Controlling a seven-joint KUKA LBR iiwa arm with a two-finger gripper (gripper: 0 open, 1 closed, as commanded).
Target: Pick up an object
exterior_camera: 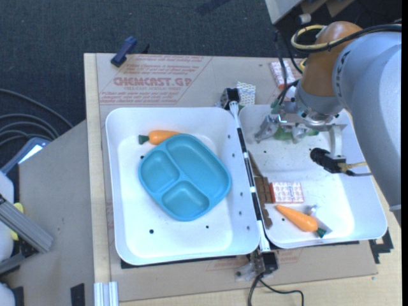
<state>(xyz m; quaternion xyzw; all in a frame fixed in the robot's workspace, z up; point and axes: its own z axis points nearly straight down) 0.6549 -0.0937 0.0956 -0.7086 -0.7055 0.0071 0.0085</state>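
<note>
My gripper [282,134] hangs over the far end of the right bin [366,225], open, with nothing between its fingers. An orange toy carrot [298,217] with a green tip lies at the near end of that bin. Just beyond it lies a small red and white patterned packet [287,192]. In the left bin [121,190] a blue divided plate [184,176] lies in the middle. A second orange carrot [160,136] rests against the plate's far left edge. The gripper stands well apart from all of these.
A brown strip [260,193] lies along the right bin's left wall. The raised divider [245,171] between the two bins runs front to back. A blue clip [123,51] sits at the bench's far left corner, and cables lie on the floor at left.
</note>
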